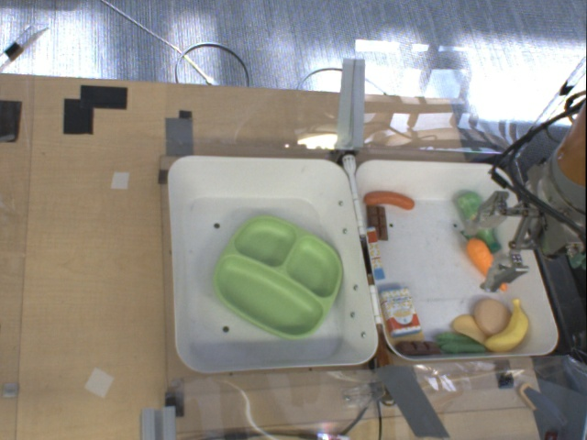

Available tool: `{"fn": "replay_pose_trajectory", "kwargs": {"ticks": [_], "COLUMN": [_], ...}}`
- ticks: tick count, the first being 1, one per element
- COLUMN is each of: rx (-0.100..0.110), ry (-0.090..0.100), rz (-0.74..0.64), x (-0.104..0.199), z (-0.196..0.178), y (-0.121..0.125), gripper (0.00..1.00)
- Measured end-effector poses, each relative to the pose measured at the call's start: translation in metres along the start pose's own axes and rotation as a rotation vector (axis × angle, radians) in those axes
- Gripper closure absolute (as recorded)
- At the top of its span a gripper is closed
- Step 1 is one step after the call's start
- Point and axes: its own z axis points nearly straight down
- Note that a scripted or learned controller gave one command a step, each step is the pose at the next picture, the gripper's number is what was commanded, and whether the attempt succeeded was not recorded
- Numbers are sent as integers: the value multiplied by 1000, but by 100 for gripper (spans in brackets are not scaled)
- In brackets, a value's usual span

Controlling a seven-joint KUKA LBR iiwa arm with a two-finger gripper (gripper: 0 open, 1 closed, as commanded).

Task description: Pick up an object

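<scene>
The right bin [431, 246] holds toy food. An orange carrot [479, 256] lies near its right side, below a green leafy vegetable [470, 204]. My gripper [496, 242] hangs over the bin's right edge, open, one fingertip [489, 210] beside the green vegetable and the other [501, 273] just below the carrot. The carrot's right end sits at the gap between the fingers, and nothing is gripped. A red sausage [389, 200], a brown chocolate bar [377, 224], a small printed carton [399, 310], a tan egg [491, 315] and a banana [513, 329] lie around them.
The left bin [197, 246] holds a green divided plate [278, 274]. A metal post [350, 104] stands behind the wall between the bins. Dark cables [541, 145] run from the arm at the right. A dark green pod [459, 342] lies at the right bin's front edge.
</scene>
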Motion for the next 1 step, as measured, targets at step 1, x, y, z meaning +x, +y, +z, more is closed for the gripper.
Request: {"fn": "replay_pose_trajectory", "kwargs": {"ticks": [1], "rx": [-3], "ry": [14], "rz": [31], "x": [-4], "z": [128], "y": [-63], "gripper": [0]}}
